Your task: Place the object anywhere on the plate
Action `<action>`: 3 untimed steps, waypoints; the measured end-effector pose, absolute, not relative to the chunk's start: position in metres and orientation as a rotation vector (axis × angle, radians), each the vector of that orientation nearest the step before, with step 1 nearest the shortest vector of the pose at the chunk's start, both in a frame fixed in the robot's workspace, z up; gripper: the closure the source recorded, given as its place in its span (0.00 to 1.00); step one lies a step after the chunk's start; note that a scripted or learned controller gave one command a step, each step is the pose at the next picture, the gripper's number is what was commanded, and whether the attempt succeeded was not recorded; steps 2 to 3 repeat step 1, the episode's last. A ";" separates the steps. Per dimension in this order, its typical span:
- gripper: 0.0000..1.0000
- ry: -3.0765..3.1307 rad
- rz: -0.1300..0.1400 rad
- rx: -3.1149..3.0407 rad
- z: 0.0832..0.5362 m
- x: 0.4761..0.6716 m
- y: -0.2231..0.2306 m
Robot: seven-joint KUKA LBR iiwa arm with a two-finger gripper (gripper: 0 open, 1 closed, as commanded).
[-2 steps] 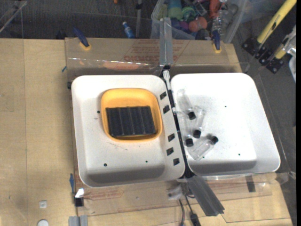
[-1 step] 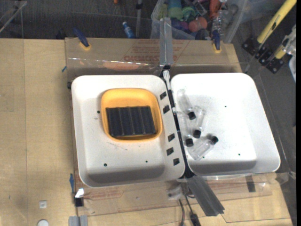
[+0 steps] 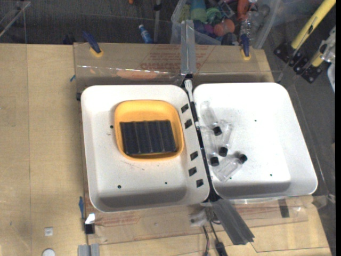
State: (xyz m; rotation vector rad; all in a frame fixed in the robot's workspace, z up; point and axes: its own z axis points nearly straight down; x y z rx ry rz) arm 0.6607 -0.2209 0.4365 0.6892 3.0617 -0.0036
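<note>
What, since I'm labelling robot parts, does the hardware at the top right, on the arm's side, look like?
A yellow bar slants there, with black clamp-like fittings at its lower end and a pale grey piece beside them. I cannot tell whether any of it belongs to the arm, and no markings are legible.

At my twelve o'clock a clear tub of coloured toys (image 3: 224, 9) sits beyond both white bins (image 3: 266, 97); blue clamps (image 3: 95, 47) grip the bench edge.
</note>
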 end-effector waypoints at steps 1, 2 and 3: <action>1.00 3.084 -0.004 0.583 0.436 0.661 -0.221; 1.00 3.084 -0.004 0.583 0.436 0.661 -0.221; 1.00 3.084 -0.004 0.583 0.436 0.661 -0.221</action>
